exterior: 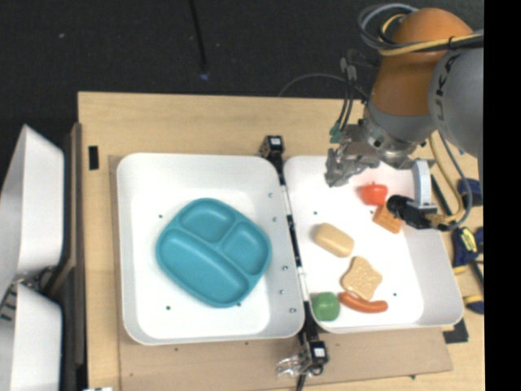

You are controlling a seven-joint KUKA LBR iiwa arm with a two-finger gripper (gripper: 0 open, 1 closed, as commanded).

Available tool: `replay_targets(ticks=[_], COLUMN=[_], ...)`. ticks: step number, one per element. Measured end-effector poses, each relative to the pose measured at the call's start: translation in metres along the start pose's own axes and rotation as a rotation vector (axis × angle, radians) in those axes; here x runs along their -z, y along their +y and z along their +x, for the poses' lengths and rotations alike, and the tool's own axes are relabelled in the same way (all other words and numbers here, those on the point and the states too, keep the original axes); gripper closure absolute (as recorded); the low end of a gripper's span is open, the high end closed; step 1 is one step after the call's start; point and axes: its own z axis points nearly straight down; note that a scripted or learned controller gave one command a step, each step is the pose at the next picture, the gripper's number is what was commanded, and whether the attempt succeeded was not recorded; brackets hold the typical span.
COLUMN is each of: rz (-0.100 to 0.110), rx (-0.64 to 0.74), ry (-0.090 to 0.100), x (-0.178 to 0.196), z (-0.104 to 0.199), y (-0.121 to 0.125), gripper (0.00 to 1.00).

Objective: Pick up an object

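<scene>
Several foods (334,239) strewn in right bin (431,292), nearest a tomato (374,192) just right and nearward of gripper (339,175), grip unreadable, nothing seen held, hung over far-left corner.

Clearly a robotics lab: left of and below the gripper (340,172), two shallow white plastic bins (130,243) clamped on a bare plywood bench (98,129), loose cables (456,218) trailing just right.
</scene>
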Motion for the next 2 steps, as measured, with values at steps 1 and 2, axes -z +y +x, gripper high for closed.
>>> replay_targets(ticks=[1, 2], rz=[-0.001, 0.0], rx=[0.001, 0.0], ry=[0.002, 0.001], x=[0.009, 0.0], z=[0.045, 0.082], y=[-0.021, -0.042], gripper=[1.0, 1.0])
